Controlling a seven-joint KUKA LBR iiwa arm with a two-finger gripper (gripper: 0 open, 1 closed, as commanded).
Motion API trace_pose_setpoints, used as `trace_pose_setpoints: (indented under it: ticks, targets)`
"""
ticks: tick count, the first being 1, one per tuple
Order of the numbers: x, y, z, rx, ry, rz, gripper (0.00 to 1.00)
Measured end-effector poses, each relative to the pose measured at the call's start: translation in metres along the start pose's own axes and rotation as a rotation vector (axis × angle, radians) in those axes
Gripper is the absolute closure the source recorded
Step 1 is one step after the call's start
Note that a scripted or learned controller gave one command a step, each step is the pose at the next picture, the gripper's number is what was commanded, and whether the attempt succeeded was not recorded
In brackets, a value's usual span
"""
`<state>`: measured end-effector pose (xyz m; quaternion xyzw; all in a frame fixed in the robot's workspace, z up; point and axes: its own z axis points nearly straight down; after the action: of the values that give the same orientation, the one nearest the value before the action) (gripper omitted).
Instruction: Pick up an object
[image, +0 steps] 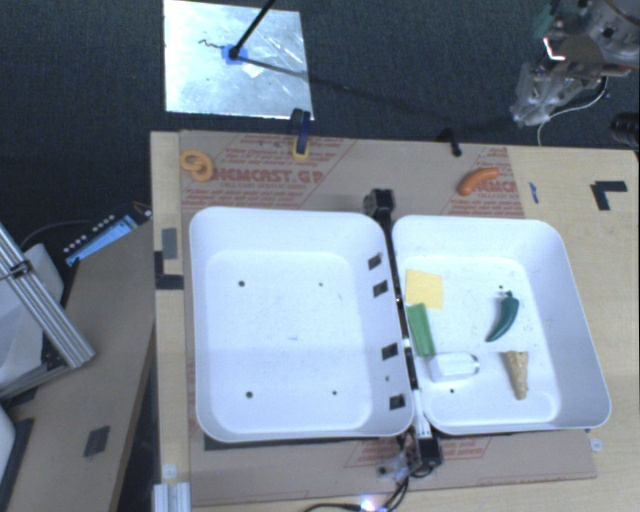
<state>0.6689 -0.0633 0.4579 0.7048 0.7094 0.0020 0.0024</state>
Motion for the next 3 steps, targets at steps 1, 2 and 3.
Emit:
trace_pose_setpoints:
  ticks: [1, 2, 3]
  targets:
    - [0.023, -0.028, -0.029, 0.001, 0.001, 0.000, 1.00]
    - [0.048, -0.058, -0.055, 0.001, 0.002, -0.001, 1.00]
    - [0.072, -0.099, -0.079, 0.003, 0.002, -0.001, 1.00]
